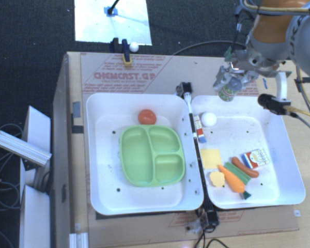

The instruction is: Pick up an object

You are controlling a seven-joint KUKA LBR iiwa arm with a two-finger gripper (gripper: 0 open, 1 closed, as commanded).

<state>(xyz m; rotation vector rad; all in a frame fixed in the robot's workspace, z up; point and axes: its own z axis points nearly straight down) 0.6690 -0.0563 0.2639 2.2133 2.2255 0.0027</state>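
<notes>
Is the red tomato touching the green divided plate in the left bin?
Apart. The camera view shows white bin floor between the red tomato and the green divided plate.

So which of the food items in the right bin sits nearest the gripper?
The white egg, alone at the right bin's back left corner, closest below the gripper. The other items cluster toward the front.

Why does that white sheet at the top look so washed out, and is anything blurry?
In the camera view, the white sheet is overexposed by glare; the gripper and the green-capped thing at it look soft, while the green tray and carrot stay fairly sharp.
</notes>
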